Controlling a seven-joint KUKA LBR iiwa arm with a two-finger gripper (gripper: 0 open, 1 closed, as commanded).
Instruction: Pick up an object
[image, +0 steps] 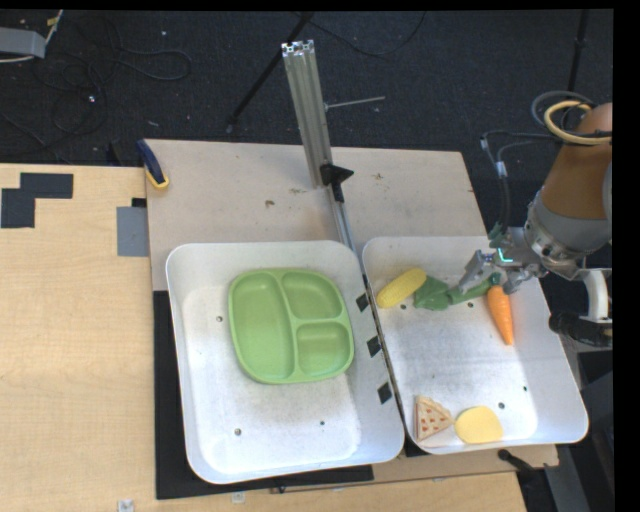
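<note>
In the right bin, jaws poised at the toy carrot's top for grasping, spread impossible to tell.

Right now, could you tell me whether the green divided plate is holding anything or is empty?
Empty. The green divided plate in the left bin shows bare green in all three compartments.

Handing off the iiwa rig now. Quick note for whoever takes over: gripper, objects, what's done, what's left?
Gripper: low over the right bin, far end; grip can't be judged.
Right bin: corn and a green leafy piece just left of the gripper, carrot right below it, pizza slice and yellow round piece at the near edge.
Left bin: green divided plate.
Done: nothing visibly lifted.
Left: grasp and lift one object.
</note>
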